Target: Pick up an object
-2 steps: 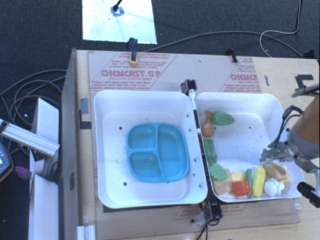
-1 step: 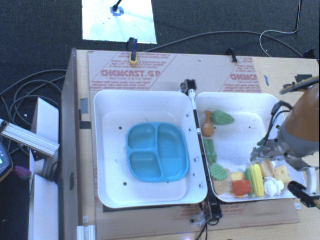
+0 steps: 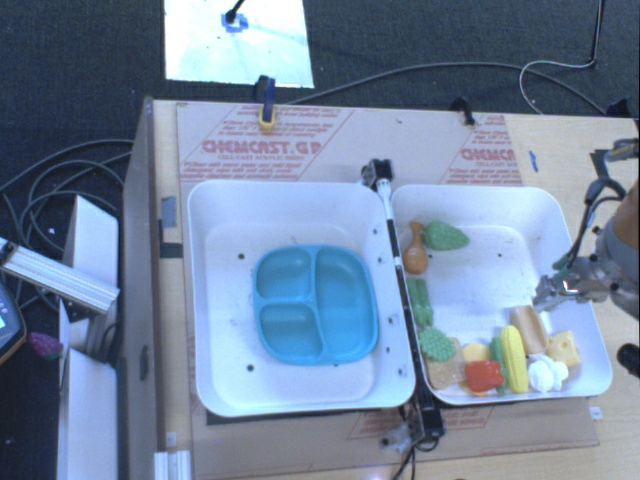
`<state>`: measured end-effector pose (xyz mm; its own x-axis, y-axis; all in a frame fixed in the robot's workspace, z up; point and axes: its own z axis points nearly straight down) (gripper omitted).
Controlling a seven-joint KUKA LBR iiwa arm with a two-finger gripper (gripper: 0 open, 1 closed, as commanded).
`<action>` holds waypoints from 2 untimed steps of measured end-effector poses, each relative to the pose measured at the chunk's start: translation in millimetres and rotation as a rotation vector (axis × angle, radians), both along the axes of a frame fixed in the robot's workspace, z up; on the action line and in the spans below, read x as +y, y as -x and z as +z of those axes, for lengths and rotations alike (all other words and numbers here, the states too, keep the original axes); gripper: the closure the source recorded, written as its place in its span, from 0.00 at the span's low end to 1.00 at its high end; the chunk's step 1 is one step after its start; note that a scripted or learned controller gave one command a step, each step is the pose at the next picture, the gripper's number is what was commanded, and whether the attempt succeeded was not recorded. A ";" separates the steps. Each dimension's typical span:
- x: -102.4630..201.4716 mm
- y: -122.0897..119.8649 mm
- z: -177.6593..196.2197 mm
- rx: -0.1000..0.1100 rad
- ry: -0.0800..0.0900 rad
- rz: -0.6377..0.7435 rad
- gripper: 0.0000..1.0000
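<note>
The left bin [image 3: 215,268] holds a blue divided plate [image 3: 316,303], the right bin [image 3: 480,208] keeps toy food [image 3: 505,356] massed toward five o'clock, and at three o'clock the gripper [image 3: 562,288] hovers over its rim, its grip state impossible to tell.

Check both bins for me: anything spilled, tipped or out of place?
Nothing stands out. The toy food sits inside the right bin, bunched along its left and near edges. The blue plate lies flat in the left bin. The gripper is at the right bin's right rim.
</note>
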<state>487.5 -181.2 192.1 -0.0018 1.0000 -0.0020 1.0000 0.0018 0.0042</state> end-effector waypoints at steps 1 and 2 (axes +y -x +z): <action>0.4 0.1 -0.3 0.001 -0.001 0.000 0.00; -2.4 -7.9 -65.5 0.004 -0.002 0.000 0.00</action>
